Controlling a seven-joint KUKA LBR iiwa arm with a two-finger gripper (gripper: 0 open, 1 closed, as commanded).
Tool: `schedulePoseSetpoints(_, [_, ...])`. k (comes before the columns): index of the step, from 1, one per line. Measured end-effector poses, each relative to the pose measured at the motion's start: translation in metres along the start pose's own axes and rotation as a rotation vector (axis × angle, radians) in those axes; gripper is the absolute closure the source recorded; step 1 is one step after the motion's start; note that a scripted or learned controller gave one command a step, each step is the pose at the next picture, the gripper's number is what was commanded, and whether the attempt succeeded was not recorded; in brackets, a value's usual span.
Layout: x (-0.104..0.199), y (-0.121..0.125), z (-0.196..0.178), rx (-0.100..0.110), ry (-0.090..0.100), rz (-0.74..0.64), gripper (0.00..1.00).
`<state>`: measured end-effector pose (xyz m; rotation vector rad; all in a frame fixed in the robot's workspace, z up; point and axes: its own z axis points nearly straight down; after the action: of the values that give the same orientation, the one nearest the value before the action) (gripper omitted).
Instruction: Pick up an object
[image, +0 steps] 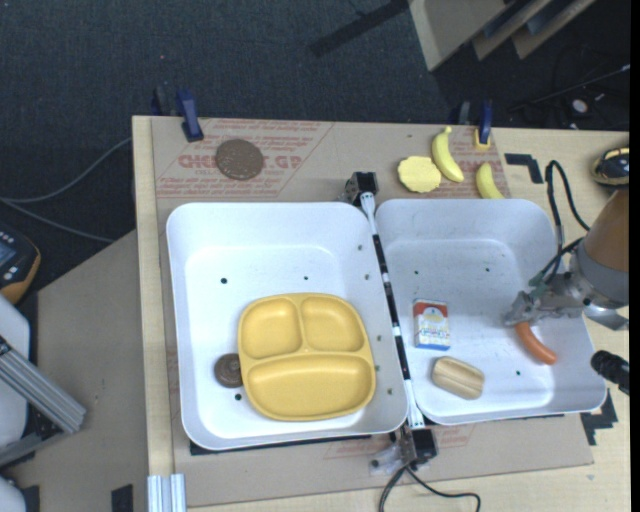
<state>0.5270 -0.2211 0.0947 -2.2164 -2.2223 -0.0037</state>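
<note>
Camera view: hand (528, 308) sits low in the right bin (470, 225), just above the orange hot dog (537, 342); can't tell its state. Small red-and-white carton (432, 325) near bin centre, print too small to read; bread roll (458, 376) just below it. Left bin (200, 300) holds a yellow divided tray (303, 354) with a brown disc (229, 371) at its left edge. Surface (300, 160) carries red printing, partly legible "CHO... GR", another brown disc (238, 158) over it, plus two bananas (448, 156) and a yellow piece (419, 174).
</note>
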Motion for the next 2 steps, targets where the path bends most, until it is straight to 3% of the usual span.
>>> schedulePoseSetpoints(1, [0.093,0.049,0.011,-0.004,-0.002,-0.007,1.00])
schedulePoseSetpoints(2, [0.158,0.075,-0.097,-0.014,-0.003,-0.006,1.00])
